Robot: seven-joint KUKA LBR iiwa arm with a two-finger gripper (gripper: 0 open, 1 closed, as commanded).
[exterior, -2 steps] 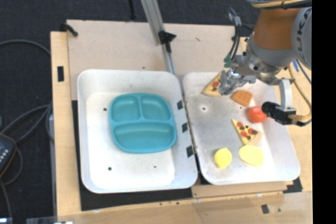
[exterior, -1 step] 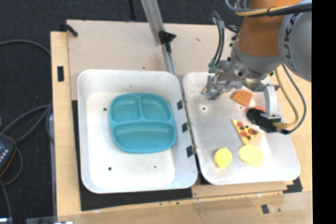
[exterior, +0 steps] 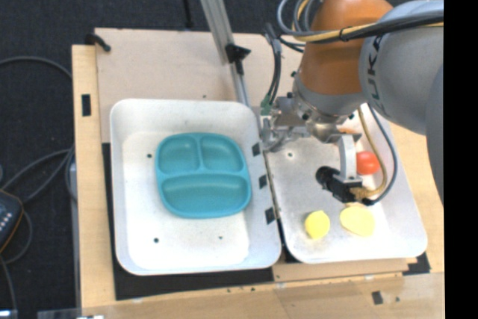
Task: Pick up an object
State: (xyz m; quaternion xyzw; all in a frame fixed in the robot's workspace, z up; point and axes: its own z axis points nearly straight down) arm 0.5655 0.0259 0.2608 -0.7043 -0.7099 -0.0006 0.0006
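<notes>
Your robot arm reaches over two white bins, with loose objects lying below it.
Nearest you, in the right bin (exterior: pixel 407 237), two pickable pieces lie close to the near wall: a rounder yellow piece (exterior: pixel 317 224) on the left and a flatter yellow piece (exterior: pixel 358 220) just to its right, not touching. Farther back on that bin's right side sits a small orange-red object (exterior: pixel 366 162), partly hidden. In the left bin (exterior: pixel 133 249) a teal divided plate (exterior: pixel 202 175) lies flat near the middle. Farther still, your gripper (exterior: pixel 278 129) hangs over the right bin's far left corner, by the edge where the bins meet; you cannot tell how wide it stands. The grey arm (exterior: pixel 407 63) comes in from the right.
</notes>
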